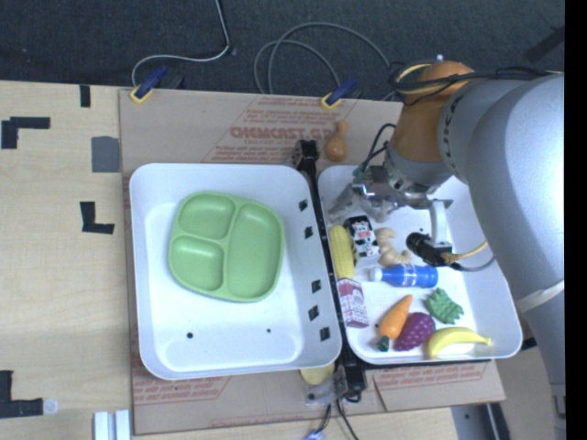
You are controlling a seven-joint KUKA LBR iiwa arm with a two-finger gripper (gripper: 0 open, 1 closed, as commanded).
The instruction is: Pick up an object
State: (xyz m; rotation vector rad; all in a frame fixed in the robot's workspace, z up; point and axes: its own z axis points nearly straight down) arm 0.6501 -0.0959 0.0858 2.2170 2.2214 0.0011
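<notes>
Lying loose in the right bin (486,287), toward its left wall and near edge: a yellow corn cob (341,250) lengthwise beside the left wall; just right of it a small black-and-white toy figure (363,236) and a beige figure (388,244); below these a blue bottle (410,276) on its side; at the foot of the corn a red-and-white packet (352,302). Clustered at the near edge: an orange carrot (394,316) tilted, touching a bunch of purple grapes (415,330), with a yellow banana (457,340) just right of the grapes and a green leafy piece (445,305) above the banana. Hanging over the far left part of this bin, just beyond the two figures: the gripper (374,200), with nothing visibly held; whether open or closed cannot be told. Behind it, the orange band (424,122) and the broad grey arm (518,172) covering the bin's right side. In the left bin (147,191): a green divided plate (227,246), lying flat near the middle. Under both bins: a cardboard sheet (211,122), with a small tan pear-shaped piece (337,140) just beyond the right bin's far left corner and two blue clamps (147,85) on the far edge.
</notes>
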